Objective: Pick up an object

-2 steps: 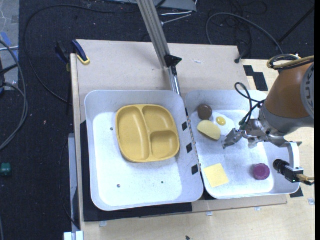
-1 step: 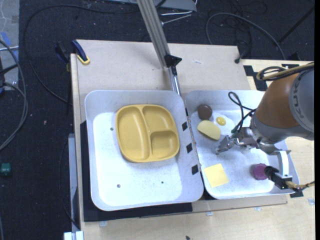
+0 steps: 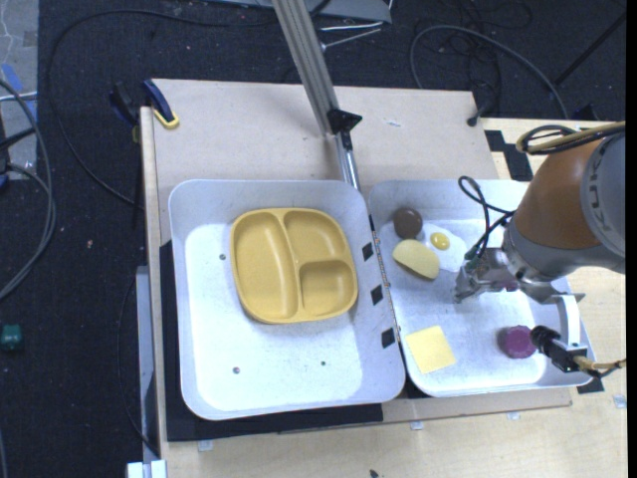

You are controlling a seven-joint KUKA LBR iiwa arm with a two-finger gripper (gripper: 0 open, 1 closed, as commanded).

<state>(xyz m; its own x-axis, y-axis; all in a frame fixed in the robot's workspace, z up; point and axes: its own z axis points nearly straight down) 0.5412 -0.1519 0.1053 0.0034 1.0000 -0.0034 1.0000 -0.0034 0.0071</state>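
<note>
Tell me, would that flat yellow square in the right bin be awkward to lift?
Probably. The yellow square lies flush on the right bin floor, so it looks thin, leaving little edge to pinch. It likely weighs little and might slide if nudged. Being flat, it shouldn't roll, unlike the round purple object nearby.

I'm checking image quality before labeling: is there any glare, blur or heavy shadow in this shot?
Camera view: lighting is even, with only soft shadows beside the yellow tray; the white bins look bright but keep their speckle; the small items, such as the purple object, are soft-edged; the gripper is dark and hard to resolve.
</note>
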